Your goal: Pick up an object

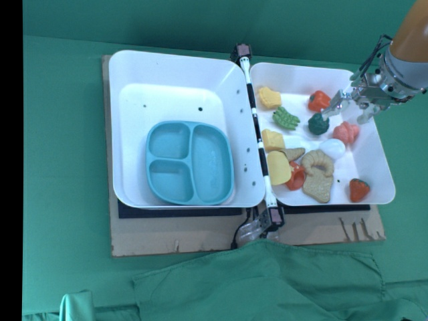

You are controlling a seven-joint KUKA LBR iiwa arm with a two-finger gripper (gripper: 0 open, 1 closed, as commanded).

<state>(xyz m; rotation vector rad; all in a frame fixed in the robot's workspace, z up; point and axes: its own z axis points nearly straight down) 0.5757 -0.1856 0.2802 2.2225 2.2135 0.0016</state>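
Note:
The right bin (374,154) holds several toy foods: a red pepper (319,101), a dark green broccoli (318,124), a pink piece (346,133), a white egg (332,148), a light green piece (286,118), yellow pieces (269,97), tan bread pieces (318,174) and a strawberry (359,190). My gripper (346,114) hangs over the bin's upper right part, open, with nothing between its fingers. Its left fingertip is just above the broccoli, and the pink piece lies just below the gap.
The left bin (134,79) holds a light blue divided plate (190,162). A black-and-white bar (256,122) runs between the bins. Green cloth (267,279) lies bunched at the front.

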